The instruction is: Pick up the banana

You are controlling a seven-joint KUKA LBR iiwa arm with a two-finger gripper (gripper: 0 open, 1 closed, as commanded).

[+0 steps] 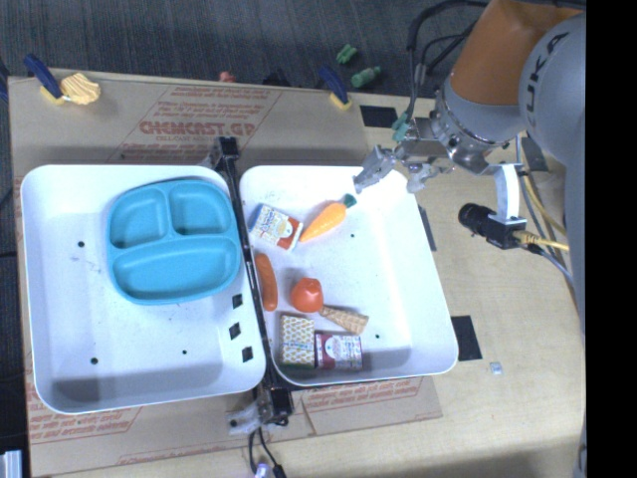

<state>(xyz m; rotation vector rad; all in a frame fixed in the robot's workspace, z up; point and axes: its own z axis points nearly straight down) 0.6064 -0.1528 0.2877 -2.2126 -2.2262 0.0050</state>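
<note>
Gripper [390,178] hangs over the far edge of the right bin [435,297], near its far-right corner, fingers [370,174] apart with nothing between them, left fingertip just beside the leaf end of the carrot [323,220]. Open floor in the right bin: the right half and the far-left corner are bare; the items crowd the left wall and near edge. Contents: carrot lying at a slant in the far middle, small white carton [274,227] just left of it, sausage [266,280] lying along the left wall, red tomato-like toy [308,294] beside it, tan waffle piece [344,318] touching the tomato's near-right side, cracker box [297,341] and dark red packet [338,351] side by side against the near wall. Left bin [40,267] holds a blue divided plate [174,242] in its far half; the near half is bare white floor. Both bins sit on cardboard [199,118] and their inner rims touch. Banana: can't tell for sure; no item in either bin looks like one. The only yellowish thing is a pale lump [82,90] on the cardboard's far-left corner, beside a blue clamp [42,76], outside both bins and well apart from the gripper.
</note>
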